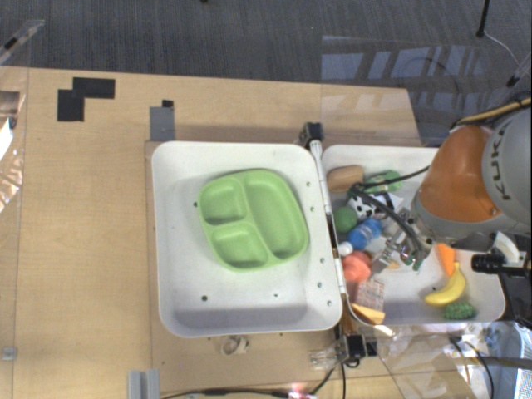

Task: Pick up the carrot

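A: In the right bin [490, 306], seen from the overhead camera, the carrot [447, 258] is found as a short orange piece lying just above the banana [447, 290], close beside the arm's wrist. The gripper [405, 252] is placed to the carrot's left, among a blue object [363, 233] and a reddish fruit [357, 266].

B: Can the pincer's state be told?

A: It cannot be told; the tool end is too cluttered and small for that to be judged. Nothing orange is seen held at it.

B: How should the step be done well?

A: In judgement, the gripper should be shifted rightward until it is centred over the carrot, then lowered with the closing line set across the carrot's narrow width. The banana and the green piece [458, 311] below it should be kept clear of. The left bin [170, 248], bearing the green divided plate [249, 218], is not involved.
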You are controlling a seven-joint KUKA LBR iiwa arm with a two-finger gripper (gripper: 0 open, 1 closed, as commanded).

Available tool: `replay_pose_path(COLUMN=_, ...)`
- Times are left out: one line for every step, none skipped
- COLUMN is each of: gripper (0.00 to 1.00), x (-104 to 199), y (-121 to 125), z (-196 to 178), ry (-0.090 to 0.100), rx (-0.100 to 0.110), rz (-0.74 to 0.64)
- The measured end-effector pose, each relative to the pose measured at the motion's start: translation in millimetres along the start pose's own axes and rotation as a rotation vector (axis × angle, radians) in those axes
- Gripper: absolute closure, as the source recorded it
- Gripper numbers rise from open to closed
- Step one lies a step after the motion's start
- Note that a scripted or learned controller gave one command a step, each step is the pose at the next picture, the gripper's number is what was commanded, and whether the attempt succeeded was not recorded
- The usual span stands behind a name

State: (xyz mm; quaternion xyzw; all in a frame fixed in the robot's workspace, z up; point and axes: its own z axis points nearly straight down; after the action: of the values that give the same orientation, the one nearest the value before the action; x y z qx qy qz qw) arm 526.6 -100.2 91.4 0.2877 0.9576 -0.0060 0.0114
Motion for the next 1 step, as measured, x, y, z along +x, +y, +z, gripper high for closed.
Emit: replay_pose_path(gripper=0.0, x=-40.6, y=-85.7, z=-8.5, ry=0.012, rx=-0.01, rz=-0.291)
